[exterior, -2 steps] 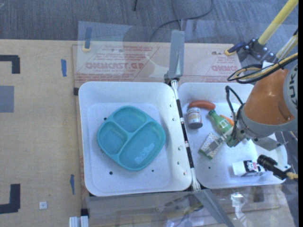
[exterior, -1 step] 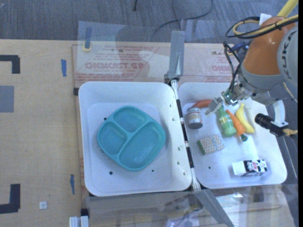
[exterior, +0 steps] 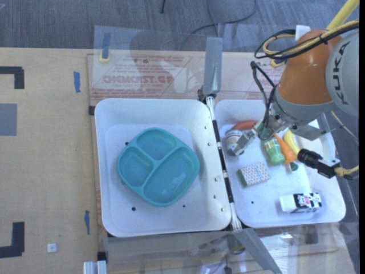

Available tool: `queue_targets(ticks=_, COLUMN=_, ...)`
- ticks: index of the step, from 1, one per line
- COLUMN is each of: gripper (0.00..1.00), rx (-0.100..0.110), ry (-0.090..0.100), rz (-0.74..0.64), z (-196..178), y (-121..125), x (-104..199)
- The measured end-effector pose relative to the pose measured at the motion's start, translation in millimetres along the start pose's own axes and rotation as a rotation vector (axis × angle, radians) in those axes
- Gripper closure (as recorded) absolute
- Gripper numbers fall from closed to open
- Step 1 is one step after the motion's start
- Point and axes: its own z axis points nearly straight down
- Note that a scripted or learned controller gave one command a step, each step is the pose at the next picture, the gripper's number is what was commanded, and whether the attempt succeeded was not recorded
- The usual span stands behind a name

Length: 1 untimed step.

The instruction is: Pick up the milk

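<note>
Nearest the lens: milk (exterior: 300, 202), a small white carton with black cow patches, lying on its side close to the near right corner of the right bin (exterior: 336, 213), touching nothing else. Farther in, toward the middle of that bin's floor: a small speckled box (exterior: 254, 173) with a green edge. Beyond it, near the far half: a green bottle (exterior: 274, 152), an orange carrot-like piece (exterior: 288, 148) and a yellow piece (exterior: 293, 138), bunched close together. By the far left edge of the same bin: a reddish-orange item (exterior: 246, 124), partly hidden. Just above that cluster: gripper (exterior: 239, 144), grey, hanging low under the orange-banded arm (exterior: 308, 73); well apart from the milk; whether open or closed, cannot tell. Across the divider, centred in the left bin (exterior: 108, 119): a teal three-compartment plate (exterior: 158, 166), lying flat.
</note>
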Motion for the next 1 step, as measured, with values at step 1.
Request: queue_targets(ticks=1, gripper=0.00, rx=-0.002, ry=-0.001, rz=-0.441, z=-0.3, y=-17.7, x=-3.7)
